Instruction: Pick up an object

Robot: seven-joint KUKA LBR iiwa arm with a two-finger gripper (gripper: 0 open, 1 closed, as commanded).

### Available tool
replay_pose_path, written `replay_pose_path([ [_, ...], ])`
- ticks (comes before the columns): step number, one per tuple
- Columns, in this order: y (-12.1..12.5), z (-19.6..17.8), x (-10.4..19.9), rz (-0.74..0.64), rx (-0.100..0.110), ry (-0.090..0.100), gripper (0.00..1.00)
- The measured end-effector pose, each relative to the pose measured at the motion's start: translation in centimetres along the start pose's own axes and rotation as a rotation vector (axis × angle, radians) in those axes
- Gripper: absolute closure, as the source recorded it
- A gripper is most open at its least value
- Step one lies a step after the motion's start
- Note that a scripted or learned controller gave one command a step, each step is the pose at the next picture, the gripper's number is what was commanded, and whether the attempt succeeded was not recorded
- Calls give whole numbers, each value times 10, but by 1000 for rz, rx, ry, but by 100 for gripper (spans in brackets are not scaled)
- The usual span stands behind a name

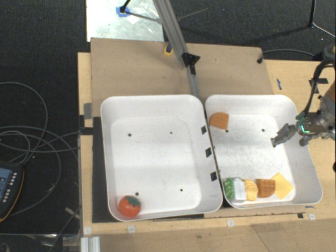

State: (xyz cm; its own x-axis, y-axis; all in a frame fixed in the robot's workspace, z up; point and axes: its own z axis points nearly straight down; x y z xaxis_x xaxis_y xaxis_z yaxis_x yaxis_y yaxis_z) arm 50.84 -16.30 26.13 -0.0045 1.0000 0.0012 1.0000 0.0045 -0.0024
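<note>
the bench carries two shallow white bins side by side. the left bin has a red tomato in its near left corner. the right bin holds an orange piece near its far left corner, and a row along its near wall: a green and white item, corn, a brown waffle and a yellow wedge. the gripper hangs over the right bin's right side, apart from every object; i cannot tell how wide it stands.
</note>
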Motion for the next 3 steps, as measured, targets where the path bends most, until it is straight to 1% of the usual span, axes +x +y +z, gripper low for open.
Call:
replay_pose_path([
  [1, 1, -2, 0, 1, -4, -1, 0],
  [2, 6, 42, -4, 4, 0, 0, 0],
  [3, 5, 105, -2, 4, 3, 1, 0],
])
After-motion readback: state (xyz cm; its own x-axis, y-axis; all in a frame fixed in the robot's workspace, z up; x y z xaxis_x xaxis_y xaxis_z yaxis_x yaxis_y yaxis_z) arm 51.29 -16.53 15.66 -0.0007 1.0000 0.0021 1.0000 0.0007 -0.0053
